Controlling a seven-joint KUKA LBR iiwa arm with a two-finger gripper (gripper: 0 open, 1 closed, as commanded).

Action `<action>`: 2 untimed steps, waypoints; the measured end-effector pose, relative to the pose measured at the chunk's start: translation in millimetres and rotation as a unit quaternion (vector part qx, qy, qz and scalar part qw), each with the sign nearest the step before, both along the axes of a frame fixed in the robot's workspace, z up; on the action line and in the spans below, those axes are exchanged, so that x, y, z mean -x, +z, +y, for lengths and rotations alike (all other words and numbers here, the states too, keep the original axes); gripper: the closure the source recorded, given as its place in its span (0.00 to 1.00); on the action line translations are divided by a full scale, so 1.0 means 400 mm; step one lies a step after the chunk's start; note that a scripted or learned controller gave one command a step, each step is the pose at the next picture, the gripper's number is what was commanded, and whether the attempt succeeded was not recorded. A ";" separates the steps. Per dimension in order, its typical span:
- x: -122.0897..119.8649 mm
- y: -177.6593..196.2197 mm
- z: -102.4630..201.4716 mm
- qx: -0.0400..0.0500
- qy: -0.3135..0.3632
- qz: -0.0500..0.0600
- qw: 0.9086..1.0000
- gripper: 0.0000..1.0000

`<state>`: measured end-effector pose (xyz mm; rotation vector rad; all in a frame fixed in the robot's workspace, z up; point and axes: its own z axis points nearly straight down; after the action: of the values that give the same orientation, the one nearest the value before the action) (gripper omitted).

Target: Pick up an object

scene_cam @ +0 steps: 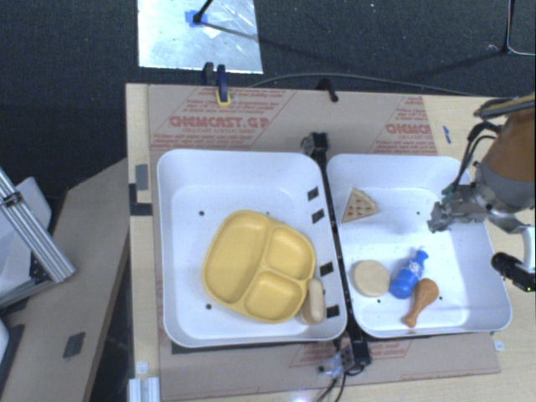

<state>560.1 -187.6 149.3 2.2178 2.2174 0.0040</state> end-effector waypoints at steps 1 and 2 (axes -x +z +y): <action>-0.021 0.121 0.013 0.000 0.002 0.000 1.000 1.00; -0.016 0.282 0.014 0.000 0.003 -0.002 1.000 1.00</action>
<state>566.4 -182.1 261.9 2.2101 2.2211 0.0066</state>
